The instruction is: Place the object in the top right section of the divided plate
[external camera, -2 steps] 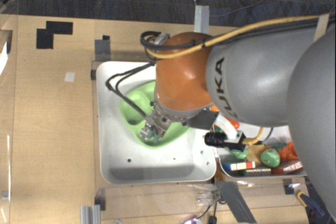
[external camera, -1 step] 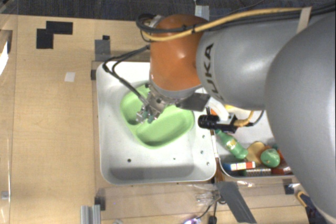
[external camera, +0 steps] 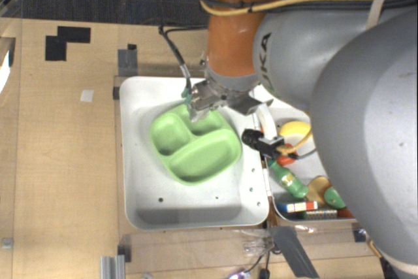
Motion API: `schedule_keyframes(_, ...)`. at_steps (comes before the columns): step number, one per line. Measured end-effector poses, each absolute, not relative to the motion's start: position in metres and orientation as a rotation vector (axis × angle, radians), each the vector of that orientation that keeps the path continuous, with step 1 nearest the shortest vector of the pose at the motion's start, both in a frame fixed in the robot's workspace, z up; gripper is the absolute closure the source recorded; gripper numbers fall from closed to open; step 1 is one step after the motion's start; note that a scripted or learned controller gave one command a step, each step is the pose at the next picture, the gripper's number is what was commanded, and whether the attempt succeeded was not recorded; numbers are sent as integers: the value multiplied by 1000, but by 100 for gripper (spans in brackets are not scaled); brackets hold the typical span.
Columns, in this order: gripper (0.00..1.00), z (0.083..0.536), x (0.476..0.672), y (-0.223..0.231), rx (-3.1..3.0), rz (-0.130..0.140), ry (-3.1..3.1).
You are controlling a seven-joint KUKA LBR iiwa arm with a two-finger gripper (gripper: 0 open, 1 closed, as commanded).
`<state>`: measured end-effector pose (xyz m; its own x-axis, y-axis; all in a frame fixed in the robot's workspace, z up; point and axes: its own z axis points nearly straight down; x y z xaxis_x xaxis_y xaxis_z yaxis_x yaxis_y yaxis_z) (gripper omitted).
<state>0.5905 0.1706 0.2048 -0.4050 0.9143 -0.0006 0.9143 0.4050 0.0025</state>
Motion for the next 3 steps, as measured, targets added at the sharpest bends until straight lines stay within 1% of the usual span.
schedule_keyframes(1,100,95,541,172,1402,20,2799)
schedule_keyframes(2,100,184,537,108,1219,5,2892)
schedule_keyframes(3,100,161,501,178,1051,4,2959)
